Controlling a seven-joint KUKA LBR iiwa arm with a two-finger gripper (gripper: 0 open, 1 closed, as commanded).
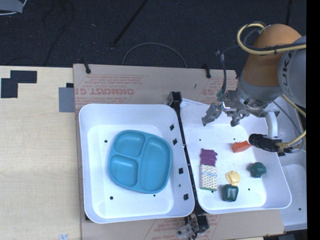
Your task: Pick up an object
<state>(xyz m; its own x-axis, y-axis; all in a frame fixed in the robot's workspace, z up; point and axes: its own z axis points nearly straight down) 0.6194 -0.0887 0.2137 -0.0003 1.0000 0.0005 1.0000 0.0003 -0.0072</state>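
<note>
1. The object to be picked has not been singled out — the candidates all lie loose on the floor of the right bin (280,194), and none is off the ground.
2. The gripper (223,115) hangs above that bin's far end with its two fingers spread apart and nothing between them; one fingertip (209,118) points toward the divider, the other sits closer to the wrist.
3. Nearest to it, I'd say, is the orange piece (240,146), lying alone just beside a black stub on the arm's cabling. It looks like the easiest target.
4. Further toward the near edge lie a purple piece (208,156) and, touching it, a patterned packet (208,176) — flat things close together, likely awkward for two fingers.
5. A yellow piece (232,177), a green block (230,193) just below it and a dark teal lump (257,169) sit near the front, a little apart from each other.
6. The left bin (95,116) holds a blue divided plate (140,160), well away from the gripper.
7. The arm (272,59) leans in from the right, so the right bin is its natural working side.
</note>
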